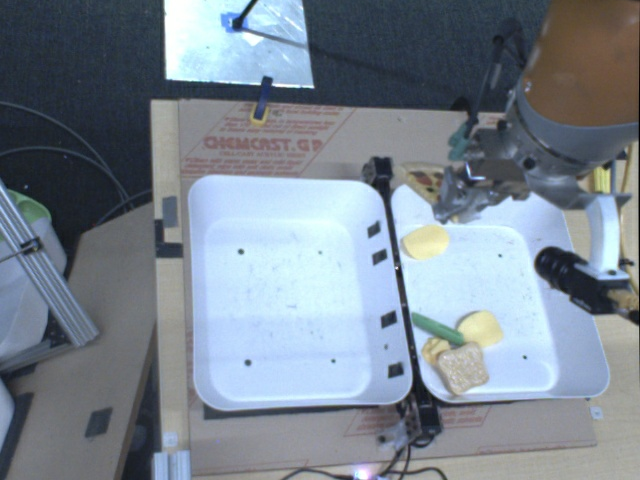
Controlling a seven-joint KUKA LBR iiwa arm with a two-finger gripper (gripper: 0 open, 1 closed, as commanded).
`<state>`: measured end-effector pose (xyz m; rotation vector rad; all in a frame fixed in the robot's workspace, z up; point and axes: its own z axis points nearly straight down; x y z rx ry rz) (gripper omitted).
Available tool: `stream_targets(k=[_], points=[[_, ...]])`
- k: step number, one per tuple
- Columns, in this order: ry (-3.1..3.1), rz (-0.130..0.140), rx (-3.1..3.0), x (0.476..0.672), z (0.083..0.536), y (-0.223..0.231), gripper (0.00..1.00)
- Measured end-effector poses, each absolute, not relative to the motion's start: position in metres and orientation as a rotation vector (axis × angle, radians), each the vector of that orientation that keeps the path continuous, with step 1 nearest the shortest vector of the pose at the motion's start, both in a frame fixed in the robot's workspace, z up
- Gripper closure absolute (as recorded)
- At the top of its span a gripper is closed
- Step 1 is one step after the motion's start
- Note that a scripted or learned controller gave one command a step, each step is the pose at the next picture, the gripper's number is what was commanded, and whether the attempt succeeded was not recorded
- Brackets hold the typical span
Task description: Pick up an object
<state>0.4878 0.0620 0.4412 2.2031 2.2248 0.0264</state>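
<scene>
overhead camera, slanted down, both bins (290, 193)

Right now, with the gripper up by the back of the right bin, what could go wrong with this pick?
The gripper hangs near the right bin's back wall, so descending there could clip the rim. The yellow piece below looks rounded and might slip out. The green stick, second yellow piece and bread slice lie bunched together, so grabbing one may drag its neighbours.

- Two white bins, side by side: the left bin (290, 298) and the right bin (520, 298).
- Three yellow pieces in the right bin: one at the far end (426, 241), one nearer (481, 328), and a small one (434, 349) (partly tucked beside the bread).
- One green stick (437, 328).
- One piece of toast-like bread (463, 368).
</scene>
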Motion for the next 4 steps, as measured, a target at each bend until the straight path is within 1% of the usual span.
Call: stream_targets(k=[1,2,3,4], points=[[2.231,0.007,2.21,0.487,0.444,0.119,1.0],[2.231,0.008,2.207,0.487,0.455,0.115,1.0],[2.222,-0.006,2.223,0.486,0.383,0.106,1.0],[2.211,0.019,2.218,0.487,0.498,0.053,1.0]])
